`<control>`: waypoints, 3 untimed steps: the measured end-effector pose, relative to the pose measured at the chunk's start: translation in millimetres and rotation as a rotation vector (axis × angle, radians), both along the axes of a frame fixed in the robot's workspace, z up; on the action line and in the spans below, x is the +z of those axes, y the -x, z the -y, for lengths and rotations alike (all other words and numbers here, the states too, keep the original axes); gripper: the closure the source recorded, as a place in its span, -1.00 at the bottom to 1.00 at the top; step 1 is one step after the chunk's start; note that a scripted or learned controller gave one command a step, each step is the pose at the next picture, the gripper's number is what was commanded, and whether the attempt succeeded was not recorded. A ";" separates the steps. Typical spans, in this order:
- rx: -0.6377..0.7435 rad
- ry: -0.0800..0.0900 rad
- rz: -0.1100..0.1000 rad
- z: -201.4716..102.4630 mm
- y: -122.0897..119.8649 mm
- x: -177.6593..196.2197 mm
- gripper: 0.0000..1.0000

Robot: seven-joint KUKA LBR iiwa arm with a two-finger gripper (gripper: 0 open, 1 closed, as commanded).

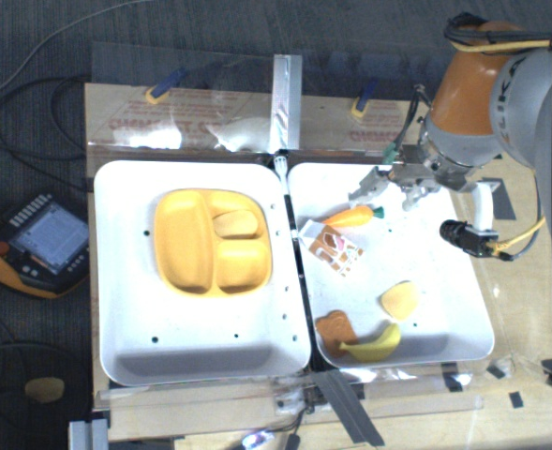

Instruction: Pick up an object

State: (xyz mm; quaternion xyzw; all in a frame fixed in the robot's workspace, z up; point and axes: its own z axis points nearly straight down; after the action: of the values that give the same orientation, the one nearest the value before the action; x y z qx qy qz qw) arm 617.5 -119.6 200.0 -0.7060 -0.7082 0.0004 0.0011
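The tool (394, 187) hung with its fingers spread and nothing between them over the right bin (463, 298), just above the carrot (349, 218) (orange, green-tipped) that lay near the bin's top edge.

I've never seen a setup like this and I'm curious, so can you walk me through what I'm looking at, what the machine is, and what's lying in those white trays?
This is one photo from a camera fixed above a workbench, looking down at a slant. The grey and orange machine at the upper right is a robot arm. Its grasping part, the end effector, has two fingers, spread open with nothing between them, just above an orange carrot.

Two shallow white trays sit side by side. The left tray holds a yellow divided plate with a pale piece of food in one section. The right tray holds the carrot, a small printed packet, a pale yellow slice, a brown piece and a banana.

Its job is to pick something up; nothing is held yet.
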 end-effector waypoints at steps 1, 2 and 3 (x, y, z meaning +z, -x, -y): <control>-0.223 0.006 0.019 -5.6 -50.4 -96.0 -1.00; -0.071 0.006 0.011 -13.0 -16.1 -110.9 -1.00; -0.115 0.000 0.000 -26.3 33.1 -37.1 -1.00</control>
State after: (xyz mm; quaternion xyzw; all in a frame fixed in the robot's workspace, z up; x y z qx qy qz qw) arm 584.4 -93.4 162.9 -0.7454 -0.6667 0.0003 0.0013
